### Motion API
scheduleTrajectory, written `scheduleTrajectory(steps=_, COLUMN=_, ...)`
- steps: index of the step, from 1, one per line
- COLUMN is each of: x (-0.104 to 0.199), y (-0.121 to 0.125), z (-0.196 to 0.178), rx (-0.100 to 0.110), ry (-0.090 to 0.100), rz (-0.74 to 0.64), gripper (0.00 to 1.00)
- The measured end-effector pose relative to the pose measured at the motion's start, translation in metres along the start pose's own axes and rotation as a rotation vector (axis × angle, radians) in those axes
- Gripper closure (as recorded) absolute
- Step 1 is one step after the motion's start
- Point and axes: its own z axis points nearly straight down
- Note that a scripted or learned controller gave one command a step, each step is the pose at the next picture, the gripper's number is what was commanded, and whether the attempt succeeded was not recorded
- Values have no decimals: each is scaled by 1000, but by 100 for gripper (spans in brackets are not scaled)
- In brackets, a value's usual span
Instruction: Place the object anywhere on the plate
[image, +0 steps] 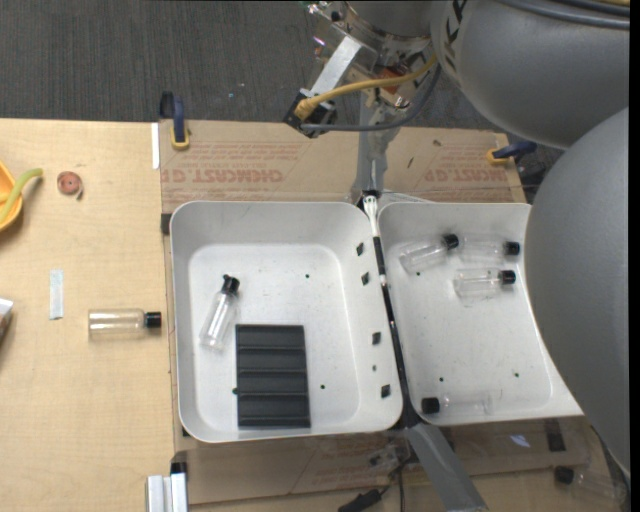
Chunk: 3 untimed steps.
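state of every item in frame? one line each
left-bin bottle: capped, on its side, beside the plate, not on it
plate: flat in the left bin
right-bin far bottles: three, capped, on their sides
right-bin near bottle: capped, on its side by the near wall
bench bottle: capped, on its side, outside the bins

In the left bin (300, 270) a bottle (218, 314) lies just left of the plate (271, 377). The right bin (480, 350) holds bottles (485, 284) at its back and a lone bottle (455, 405) at its front; a stray bottle (122, 321) lies on the bench (90, 420) left of both
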Motion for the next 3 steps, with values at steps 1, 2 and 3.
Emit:
scheduleTrajectory(steps=1, x=-98, y=57, z=-37, rx=0, ry=0, rz=68, gripper=0)
scheduleTrajectory(steps=2, x=-16, y=-26, z=-36, rx=0, ry=2, rz=370, gripper=0)
scheduleTrajectory(steps=3, x=24, y=-37, z=30, rx=0, ry=3, rz=568, gripper=0)
